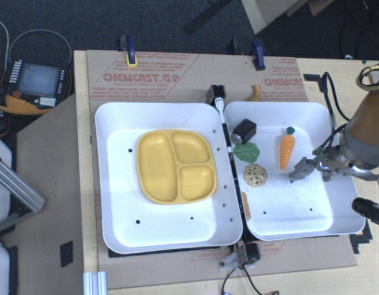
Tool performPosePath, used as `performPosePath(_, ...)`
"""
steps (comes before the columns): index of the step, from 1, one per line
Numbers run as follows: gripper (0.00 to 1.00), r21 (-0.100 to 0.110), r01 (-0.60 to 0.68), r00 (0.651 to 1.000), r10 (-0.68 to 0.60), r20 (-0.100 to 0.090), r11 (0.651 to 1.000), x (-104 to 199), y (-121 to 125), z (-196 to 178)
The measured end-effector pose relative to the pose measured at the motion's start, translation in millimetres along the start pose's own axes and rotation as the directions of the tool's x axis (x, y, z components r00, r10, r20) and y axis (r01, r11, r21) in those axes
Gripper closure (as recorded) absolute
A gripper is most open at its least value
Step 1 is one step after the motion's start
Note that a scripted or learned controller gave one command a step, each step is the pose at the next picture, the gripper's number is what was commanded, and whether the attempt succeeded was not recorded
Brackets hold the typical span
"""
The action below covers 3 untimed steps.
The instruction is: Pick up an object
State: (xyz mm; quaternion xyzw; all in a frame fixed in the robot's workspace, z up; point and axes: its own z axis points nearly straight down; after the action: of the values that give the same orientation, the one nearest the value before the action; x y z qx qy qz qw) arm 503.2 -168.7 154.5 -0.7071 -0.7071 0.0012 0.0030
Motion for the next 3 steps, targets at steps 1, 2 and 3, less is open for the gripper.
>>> performPosePath(1, 0.00, -0.001, 0.000, 1.000, 0.000, 0.000, 1.000, 1, -1, 43)
performPosePath(2, 1.00, -0.006, -0.001, 1.000, 0.001, 0.003, 1.000, 1, 0, 30)
performPosePath(3, 1.00, -0.013, 0.002, 1.000, -0.002, 0.005, 1.000, 6, 3, -32)
